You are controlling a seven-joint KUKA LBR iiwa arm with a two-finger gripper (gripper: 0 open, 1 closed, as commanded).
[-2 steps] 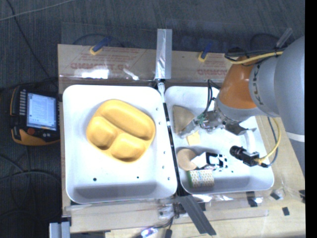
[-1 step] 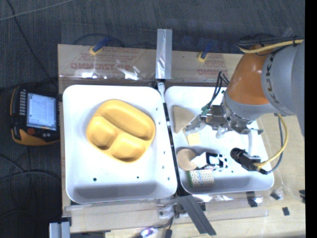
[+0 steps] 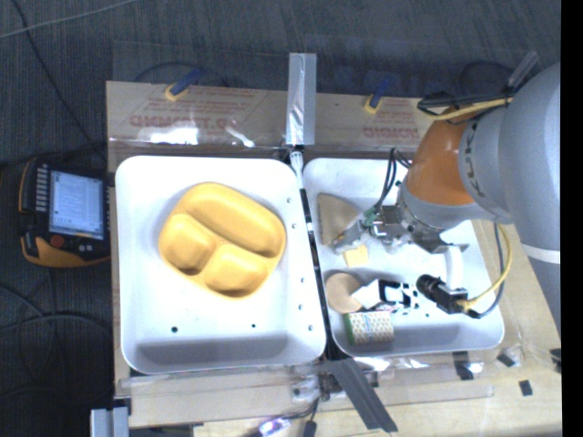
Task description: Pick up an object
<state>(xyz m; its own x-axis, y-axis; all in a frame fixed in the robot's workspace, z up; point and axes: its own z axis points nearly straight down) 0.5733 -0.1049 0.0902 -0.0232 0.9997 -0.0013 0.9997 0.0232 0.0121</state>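
worktop (image 3: 127, 107): cardboard-faced, carrying two shallow white bins side by side.

arm (image 3: 510, 153): grey with an orange band above the wrist, reaching over the right bin (image 3: 483, 335). the claw (image 3: 375, 229) sits low over that bin's middle. claw state: cannot tell whether wide or narrow, because the wrist covers it from above.

left bin (image 3: 137, 335): well to the left of the claw, across the divider.

yellow lump (image 3: 223, 237): far left of the claw, in the left bin. large, smooth, slightly glossy, rounded into three bulging lobes, deep yellow with darker creases between the lobes.

handheld pendant (image 3: 59, 212): farthest left of the claw, off the worktop on the dark floor, with an orange-and-black body and a lit screen.

objects in the right bin:
- tan wedge (image 3: 335, 215): just left of the claw, flat and triangular.
- patterned roll (image 3: 371, 328): below the claw, lying against the bin's near wall.
- tan disc (image 3: 342, 289): below and left of the claw, round and flat.
- pale yellow block (image 3: 355, 255): just beside the claw at its lower left. contact cannot be judged.
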